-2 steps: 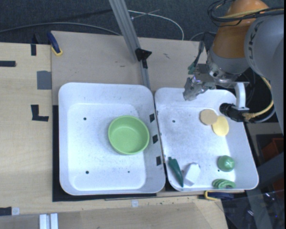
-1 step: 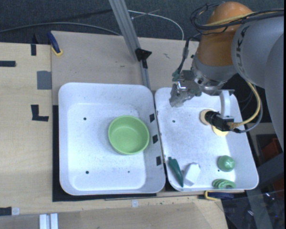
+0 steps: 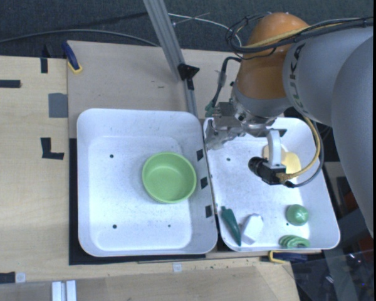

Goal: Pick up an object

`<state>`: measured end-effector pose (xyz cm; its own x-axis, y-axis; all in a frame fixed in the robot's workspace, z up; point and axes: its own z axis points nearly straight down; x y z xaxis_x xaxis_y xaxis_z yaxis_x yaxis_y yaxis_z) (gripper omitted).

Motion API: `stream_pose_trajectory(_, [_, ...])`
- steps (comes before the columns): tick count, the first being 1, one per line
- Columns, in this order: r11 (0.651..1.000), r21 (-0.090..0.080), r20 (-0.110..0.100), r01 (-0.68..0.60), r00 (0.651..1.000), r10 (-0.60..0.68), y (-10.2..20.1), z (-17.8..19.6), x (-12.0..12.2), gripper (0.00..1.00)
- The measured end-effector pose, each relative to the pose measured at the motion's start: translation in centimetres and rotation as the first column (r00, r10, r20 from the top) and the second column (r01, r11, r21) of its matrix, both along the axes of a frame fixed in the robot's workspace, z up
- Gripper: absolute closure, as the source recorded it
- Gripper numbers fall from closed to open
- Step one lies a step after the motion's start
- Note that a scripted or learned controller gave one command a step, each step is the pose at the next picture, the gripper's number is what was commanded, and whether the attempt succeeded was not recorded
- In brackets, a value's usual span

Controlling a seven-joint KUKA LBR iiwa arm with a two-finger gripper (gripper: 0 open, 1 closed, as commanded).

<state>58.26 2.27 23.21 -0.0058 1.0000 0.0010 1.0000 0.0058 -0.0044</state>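
My gripper [image 3: 217, 134] hangs over the far left corner of the right bin [image 3: 238, 174], close to the wall between the two bins. Nothing shows in it. A light green bowl [image 3: 169, 177] stands upright in the middle of the left bin [image 3: 100, 168], well left of the gripper. In the right bin lie a yellow object [image 3: 291, 163], partly hidden by a black fitting and cable of the arm, a small green round object [image 3: 296, 214], a green ridged piece [image 3: 294, 241], a white block [image 3: 252, 226] and a dark green tool [image 3: 230, 226].
The arm's grey body and orange band [image 3: 269, 55] cover the far right of the bench. A slanted metal pole [image 3: 169, 42] rises behind the bins. The small objects cluster along the right bin's near edge.
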Motion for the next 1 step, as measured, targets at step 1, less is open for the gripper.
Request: stream_pose_trajectory(1, [1.000, 0.000, -0.001, 0.000, 1.000, 0.000, 4.12, -1.09, -2.61, 1.00])
